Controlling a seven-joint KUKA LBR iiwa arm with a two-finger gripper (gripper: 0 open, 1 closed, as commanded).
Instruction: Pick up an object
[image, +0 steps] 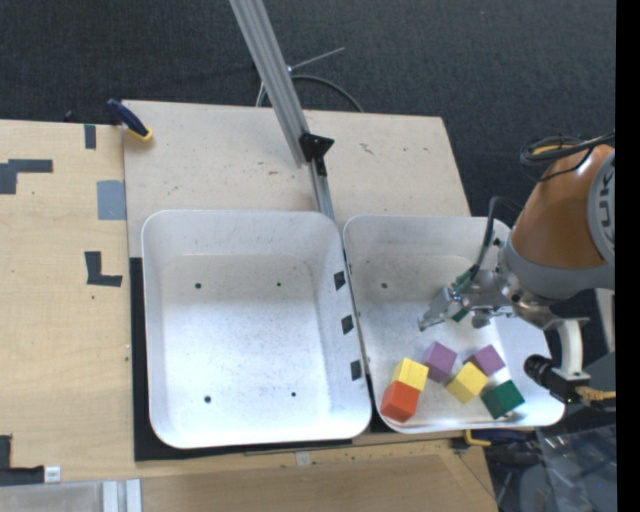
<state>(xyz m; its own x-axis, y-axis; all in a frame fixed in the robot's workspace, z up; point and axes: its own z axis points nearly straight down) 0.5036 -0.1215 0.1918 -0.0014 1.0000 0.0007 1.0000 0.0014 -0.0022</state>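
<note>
Arm reaching in from the right, over the right bin. Gripper poised above bin floor, just up from the blocks; fingers too blurred to tell whether spread or clenched, nothing seen between them. Near front edge, clustered: yellow block on orange block, purple block, second yellow block, second purple block, green block. Left bin alongside.

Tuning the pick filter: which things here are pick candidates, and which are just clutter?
Job:
two purple blocks
two yellow blocks
orange block
green block
right white bin
gripper

Lying about:
left white bin
blue-and-yellow clamp
grey metal pole
</note>
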